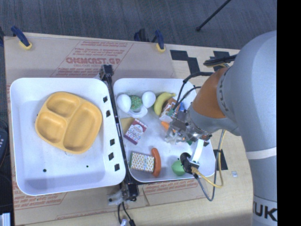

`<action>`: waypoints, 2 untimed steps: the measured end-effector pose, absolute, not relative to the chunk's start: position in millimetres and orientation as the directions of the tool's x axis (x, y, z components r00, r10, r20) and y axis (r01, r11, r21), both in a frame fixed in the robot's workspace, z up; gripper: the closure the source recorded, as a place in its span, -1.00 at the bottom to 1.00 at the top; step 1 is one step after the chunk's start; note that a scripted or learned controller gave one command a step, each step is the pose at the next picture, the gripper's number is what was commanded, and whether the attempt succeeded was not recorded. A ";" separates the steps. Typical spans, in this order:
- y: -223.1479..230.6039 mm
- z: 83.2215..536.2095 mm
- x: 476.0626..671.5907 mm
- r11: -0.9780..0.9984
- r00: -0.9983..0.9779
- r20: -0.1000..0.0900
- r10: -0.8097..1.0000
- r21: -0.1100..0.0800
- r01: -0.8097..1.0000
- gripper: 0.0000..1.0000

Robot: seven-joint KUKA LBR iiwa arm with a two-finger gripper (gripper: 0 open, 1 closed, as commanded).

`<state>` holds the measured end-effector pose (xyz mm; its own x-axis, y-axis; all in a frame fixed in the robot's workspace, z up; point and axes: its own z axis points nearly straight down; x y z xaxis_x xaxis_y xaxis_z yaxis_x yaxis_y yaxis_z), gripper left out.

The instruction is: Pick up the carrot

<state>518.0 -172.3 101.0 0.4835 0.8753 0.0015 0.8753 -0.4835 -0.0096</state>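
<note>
In the right bin (pixel 209 166) of the camera view, the food toys are gathered in a loose heap, so that each one is hemmed in by its neighbours. The carrot (pixel 156 161) is found near the front wall of this bin, lying almost along the wall's short direction, with a small checkered box (pixel 142 162) touching its left side and a green round toy (pixel 178 168) just beside it on the right. Further back, two white eggs (pixel 124 102), a banana (pixel 162 102) and a red-and-white packet (pixel 135 131) are seen. The tool (pixel 178 132) is lowered over the middle of the bin, behind the carrot and apart from it; whether it is open or closed cannot be told, because the wrist hides it. Nothing is judged to be gripped yet. The left bin (pixel 19 126) carries a yellow divided plate (pixel 68 122), well apart from the work.
</note>
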 end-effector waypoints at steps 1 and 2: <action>-172.3 101.0 518.0 -0.483 0.483 0.001 0.875 -0.010 0.875 -1.00; -171.7 111.0 518.1 -0.479 0.479 0.003 0.878 -0.013 0.878 1.00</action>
